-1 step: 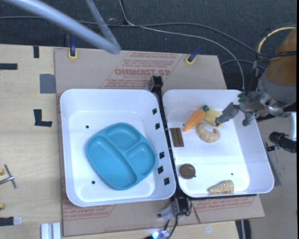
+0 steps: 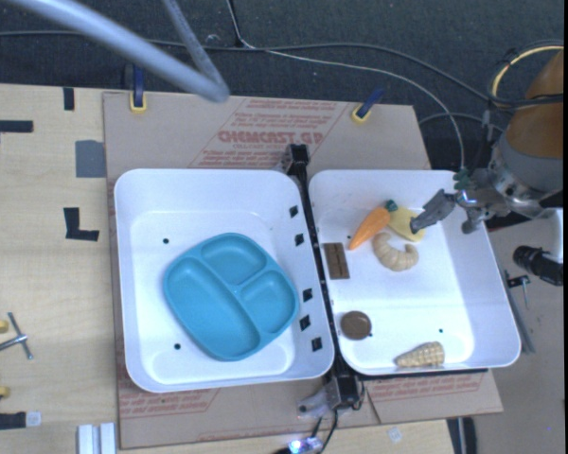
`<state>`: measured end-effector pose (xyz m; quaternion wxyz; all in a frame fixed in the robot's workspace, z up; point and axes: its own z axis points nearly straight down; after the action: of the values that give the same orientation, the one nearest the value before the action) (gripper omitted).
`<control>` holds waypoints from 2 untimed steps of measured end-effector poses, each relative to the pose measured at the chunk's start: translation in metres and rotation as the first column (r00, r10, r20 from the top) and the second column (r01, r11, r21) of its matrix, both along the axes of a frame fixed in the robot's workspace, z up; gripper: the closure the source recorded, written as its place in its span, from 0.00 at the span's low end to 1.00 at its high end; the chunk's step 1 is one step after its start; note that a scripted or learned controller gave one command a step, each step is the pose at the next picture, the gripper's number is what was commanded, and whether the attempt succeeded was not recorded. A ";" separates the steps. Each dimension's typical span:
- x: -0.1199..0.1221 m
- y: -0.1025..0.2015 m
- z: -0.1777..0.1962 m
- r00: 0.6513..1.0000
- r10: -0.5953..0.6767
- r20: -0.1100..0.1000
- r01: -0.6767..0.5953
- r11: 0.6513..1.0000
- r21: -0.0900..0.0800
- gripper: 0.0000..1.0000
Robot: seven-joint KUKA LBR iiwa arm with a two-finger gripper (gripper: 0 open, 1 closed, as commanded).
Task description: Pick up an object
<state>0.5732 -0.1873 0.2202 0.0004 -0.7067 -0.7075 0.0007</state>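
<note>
The right bin [image 2: 473,282] holds several small items. An orange carrot [image 2: 369,227] with a green top lies near its middle, and a small yellow piece [image 2: 403,227] sits right beside it. A beige curved pastry [image 2: 396,253] is just below them. A brown bar [image 2: 336,261] lies by the left wall, a brown round piece [image 2: 356,325] is toward the front, and a beige ridged cone [image 2: 420,355] rests at the front edge. My gripper [image 2: 452,216] hovers over the bin's upper right, open, with nothing between its fingers. Its left fingertip [image 2: 424,219] reaches over the yellow piece.
The left bin [image 2: 142,206] contains a blue divided plate [image 2: 229,294]. A black divider with clips [image 2: 308,253] separates the bins. Cables [image 2: 426,93] run behind the bins, and a grey pole [image 2: 104,31] crosses the top left. Loose tools [image 2: 5,334] lie on the bench at the left.
</note>
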 end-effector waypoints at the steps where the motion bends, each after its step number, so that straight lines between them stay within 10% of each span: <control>1: 0.009 -0.001 -0.055 1.000 0.001 -0.003 -0.001 1.000 0.000 0.00; 2: 0.016 -0.005 -0.114 1.000 0.000 -0.004 0.000 1.000 0.000 0.00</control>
<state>0.5890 -0.1924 0.1062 0.0019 -0.7066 -0.7077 0.0020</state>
